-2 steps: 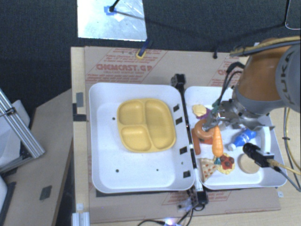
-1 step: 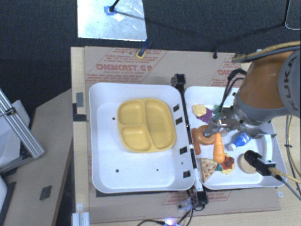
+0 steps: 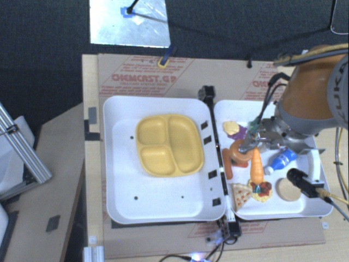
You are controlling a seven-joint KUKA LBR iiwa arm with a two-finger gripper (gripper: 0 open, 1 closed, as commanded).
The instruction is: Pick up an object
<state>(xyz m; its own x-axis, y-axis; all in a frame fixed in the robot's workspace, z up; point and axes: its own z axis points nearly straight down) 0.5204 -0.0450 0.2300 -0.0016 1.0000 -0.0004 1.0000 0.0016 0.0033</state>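
Toys crowd the right bin (image 3: 319,171): an orange carrot (image 3: 256,167), a blue bottle (image 3: 281,160), a red sausage (image 3: 227,164), a pizza slice (image 3: 240,194) and a tan disc (image 3: 288,190). The gripper (image 3: 252,140) hovers low over the carrot's top; its hold cannot be told. A yellow divided plate (image 3: 168,144) sits in the left bin (image 3: 117,162).

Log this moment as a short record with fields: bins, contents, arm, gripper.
left bin: yellow tray with three compartments
right bin: carrot, hot dog, pizza slice, blue bottle, cookie, other small toy foods
arm: reaches in from the right, over the right bin
gripper: low over the toy pile, just above the carrot's top end
grasp: cannot tell
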